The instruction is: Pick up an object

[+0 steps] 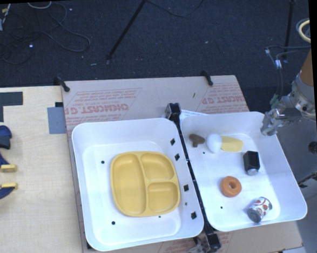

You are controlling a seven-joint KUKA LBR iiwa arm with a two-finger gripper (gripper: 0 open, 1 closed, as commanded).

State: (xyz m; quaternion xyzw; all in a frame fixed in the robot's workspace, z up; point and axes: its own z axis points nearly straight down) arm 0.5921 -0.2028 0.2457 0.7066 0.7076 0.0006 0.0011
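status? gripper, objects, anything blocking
Gripper at right bin's far right rim, holding nothing seen. Donut, black cylinder, can lie loose. No obstruction.

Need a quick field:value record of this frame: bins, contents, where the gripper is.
left bin: yellow divided tray, three compartments, lying flat
right bin: six items
far row: brown object, white ball touching yellow block
middle: black object near right wall; orange donut lying flat, apart from others
near corner: crushed can, on its side
gripper: over the right bin's far right rim, nothing seen held
fingers: cannot tell
under bins: cardboard sheet
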